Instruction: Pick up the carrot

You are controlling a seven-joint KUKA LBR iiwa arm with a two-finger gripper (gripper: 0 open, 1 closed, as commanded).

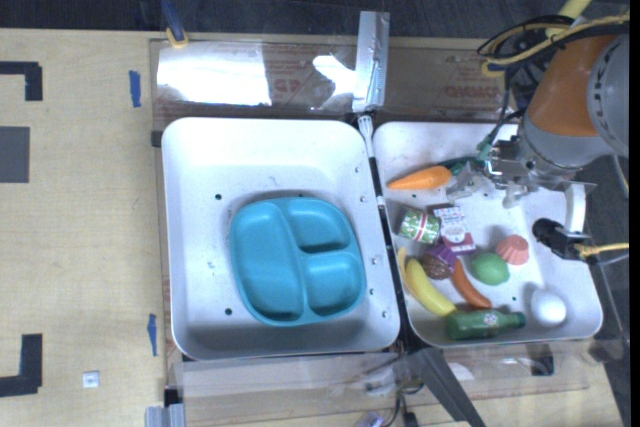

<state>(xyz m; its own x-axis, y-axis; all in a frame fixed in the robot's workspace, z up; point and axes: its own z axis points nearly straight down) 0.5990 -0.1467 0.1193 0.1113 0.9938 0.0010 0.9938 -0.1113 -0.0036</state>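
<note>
Camera view: carrot (pixel 420 179) lies in the right bin (pixel 580 323), at its upper left.
Hand (pixel 478 173): just beside the carrot's tip; grip state cannot be told.
Progress: approach made; grasp and lift remain.

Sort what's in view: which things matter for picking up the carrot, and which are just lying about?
Job:
orange tapered carrot, right bin's upper left
metal two-finger gripper, beside the carrot

Lying about:
yellow banana
green bottle
white egg
round green fruit
blue divided tray, left bin
</note>
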